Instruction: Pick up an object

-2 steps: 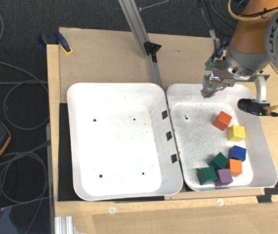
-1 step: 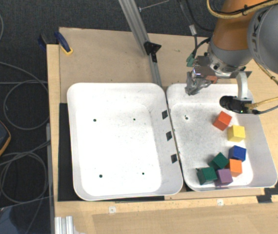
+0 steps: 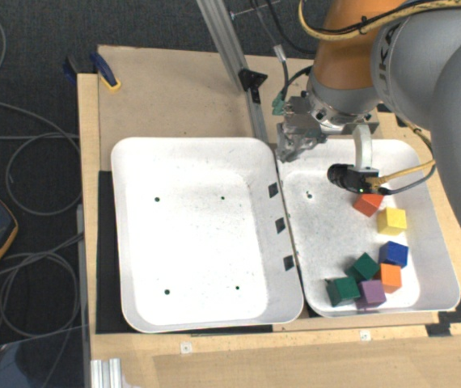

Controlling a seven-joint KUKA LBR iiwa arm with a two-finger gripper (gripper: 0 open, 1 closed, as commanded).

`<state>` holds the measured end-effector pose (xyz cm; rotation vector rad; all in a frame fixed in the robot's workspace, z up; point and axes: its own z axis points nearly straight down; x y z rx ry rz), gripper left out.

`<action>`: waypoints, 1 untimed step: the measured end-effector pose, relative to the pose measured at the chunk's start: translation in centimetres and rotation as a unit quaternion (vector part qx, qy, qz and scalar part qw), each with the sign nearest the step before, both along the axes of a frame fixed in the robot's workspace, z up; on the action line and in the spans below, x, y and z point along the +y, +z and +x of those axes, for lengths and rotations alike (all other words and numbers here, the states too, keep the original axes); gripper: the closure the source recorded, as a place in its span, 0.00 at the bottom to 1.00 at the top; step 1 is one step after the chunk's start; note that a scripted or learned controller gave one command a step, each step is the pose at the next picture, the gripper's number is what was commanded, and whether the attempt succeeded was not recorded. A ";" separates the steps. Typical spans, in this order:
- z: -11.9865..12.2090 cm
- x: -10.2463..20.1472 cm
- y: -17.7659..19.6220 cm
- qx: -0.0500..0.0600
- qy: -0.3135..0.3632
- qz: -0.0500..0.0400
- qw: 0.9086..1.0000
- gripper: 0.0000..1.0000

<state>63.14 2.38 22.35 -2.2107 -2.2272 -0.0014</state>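
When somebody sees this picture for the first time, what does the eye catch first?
The large grey arm with its orange band comes in at the upper right, and its claw hangs over the far left corner of the right bin. Next come the coloured blocks, gathered along that bin's right side and near corner.

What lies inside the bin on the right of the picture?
The right bin holds seven: red cube, yellow cube, blue cube, orange cube, dark green cube, green cube, purple cube. The arm covers its far right corner; what lies there cannot be seen.
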 end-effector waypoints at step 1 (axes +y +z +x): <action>0.7 5.9 0.0 -0.002 0.000 0.000 1.000 1.00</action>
